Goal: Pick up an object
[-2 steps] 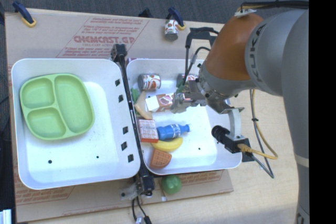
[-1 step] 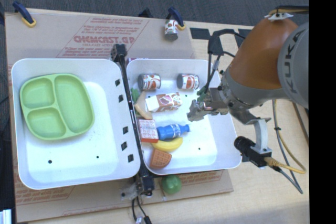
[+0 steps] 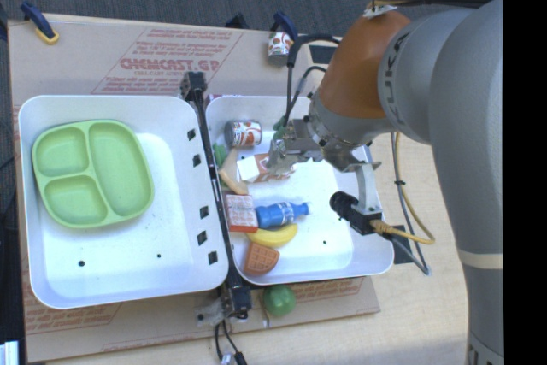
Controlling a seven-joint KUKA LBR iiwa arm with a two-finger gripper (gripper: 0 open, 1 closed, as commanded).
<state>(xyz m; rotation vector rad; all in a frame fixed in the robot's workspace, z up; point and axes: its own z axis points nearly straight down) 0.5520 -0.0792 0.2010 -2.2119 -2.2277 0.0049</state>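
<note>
My gripper (image 3: 279, 158) hangs low over the upper middle of the right bin (image 3: 342, 256). Directly under it lies a small white and pink item (image 3: 267, 173), partly hidden by the gripper. To its left a small red and white can (image 3: 244, 133) lies on its side. Below the gripper a blue bottle (image 3: 280, 214) rests on a yellow banana (image 3: 273, 237), next to a red and white box (image 3: 240, 213). An orange waffle-like piece (image 3: 261, 259) sits at the front edge. A tan bread-like piece (image 3: 231, 180) and a green item (image 3: 220, 155) lie along the left wall.
The left bin (image 3: 128, 269) holds a green divided plate (image 3: 90, 173). A green ball (image 3: 279, 299) lies on the cardboard outside the right bin's front edge. A black cable fitting (image 3: 352, 212) hangs over the bin's right side. Clamps stand along the divider (image 3: 209, 184).
</note>
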